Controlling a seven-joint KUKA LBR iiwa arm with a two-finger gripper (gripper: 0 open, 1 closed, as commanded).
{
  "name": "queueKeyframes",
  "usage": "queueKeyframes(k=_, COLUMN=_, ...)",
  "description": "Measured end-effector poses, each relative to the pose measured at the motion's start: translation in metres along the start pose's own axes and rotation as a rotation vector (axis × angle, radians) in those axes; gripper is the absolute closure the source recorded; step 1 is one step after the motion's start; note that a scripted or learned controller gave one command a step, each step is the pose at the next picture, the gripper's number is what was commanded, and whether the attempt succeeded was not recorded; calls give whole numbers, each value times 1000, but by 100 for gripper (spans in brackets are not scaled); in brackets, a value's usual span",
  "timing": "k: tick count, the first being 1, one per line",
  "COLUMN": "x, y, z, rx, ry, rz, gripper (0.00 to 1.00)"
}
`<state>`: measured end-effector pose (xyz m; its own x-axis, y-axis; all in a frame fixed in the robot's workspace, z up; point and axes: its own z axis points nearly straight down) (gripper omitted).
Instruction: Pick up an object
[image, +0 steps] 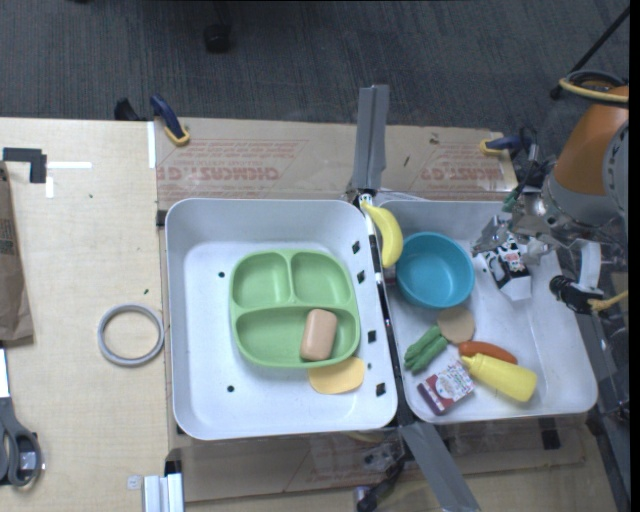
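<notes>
My gripper (507, 268) hangs over the right bin (560, 350), just right of the blue bowl (435, 270), with nothing seen between its fingers. A banana (386, 235) lies at the bowl's left against the divider. Toward the bin's front lie a green bean pod (426, 348), a tan disc (456, 326), a carrot (488, 351), a yellow mustard bottle (500, 377) and a red packet (445, 388). In the left bin (190, 330) a green divided plate (293, 307) holds a tan bread piece (319, 334). A yellow chip (337, 376) lies at the plate's front edge.
A roll of tape (131, 333) lies on the wooden bench left of the bins. Scissors (18, 455) rest at the bench's lower left corner. A brown bag (12, 270) sits at the left edge. Clamps (170, 120) hold the cardboard behind the bins.
</notes>
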<state>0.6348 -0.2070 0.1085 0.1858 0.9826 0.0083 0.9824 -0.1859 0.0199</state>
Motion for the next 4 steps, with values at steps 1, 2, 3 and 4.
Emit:
queueKeyframes(k=1, x=2, y=-3, z=0, rx=-5, ry=-10, rz=-46, gripper=0)
queueKeyframes(k=2, x=1, y=-3, z=0, rx=-7, ry=-7, rz=-35, gripper=0)
queueKeyframes(k=3, x=3, y=-5, z=0, rx=-9, ry=-11, rz=-47, gripper=0)
queueKeyframes(k=4, x=1, y=-2, z=0, rx=-9, ry=-2, rz=15, gripper=0)
